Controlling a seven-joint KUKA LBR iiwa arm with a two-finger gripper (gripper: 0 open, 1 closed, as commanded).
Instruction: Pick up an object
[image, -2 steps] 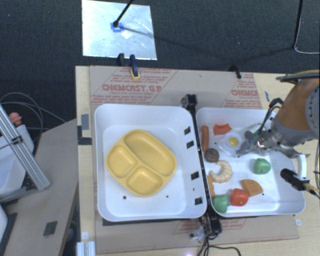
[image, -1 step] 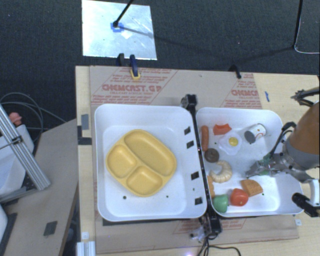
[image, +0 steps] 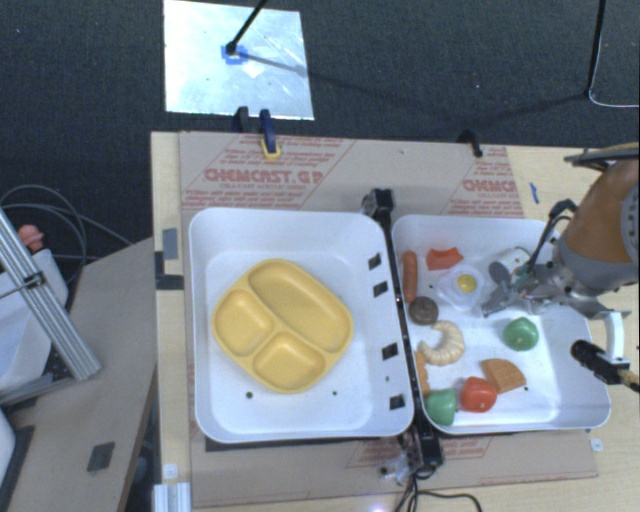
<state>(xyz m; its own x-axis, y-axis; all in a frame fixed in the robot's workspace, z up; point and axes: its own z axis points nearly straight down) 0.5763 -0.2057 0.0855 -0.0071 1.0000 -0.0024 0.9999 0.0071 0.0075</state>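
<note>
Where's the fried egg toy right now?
The white fried egg toy with a yellow yolk lies in the right white bin, upper middle, below the orange-red piece and just left of the gripper.

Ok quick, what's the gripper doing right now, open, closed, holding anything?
Gripper: low over the right bin, between the fried egg and green pepper; cannot be told whether open or closed, and nothing seen held.

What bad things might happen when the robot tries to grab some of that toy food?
The gripper hangs over a crowded spot, between the fried egg and the green pepper, so it might bump one aside instead of grabbing it. The toys are small and rounded, so one may slip out. The shrimp and brown ball lie close together, so it might catch two.
</note>
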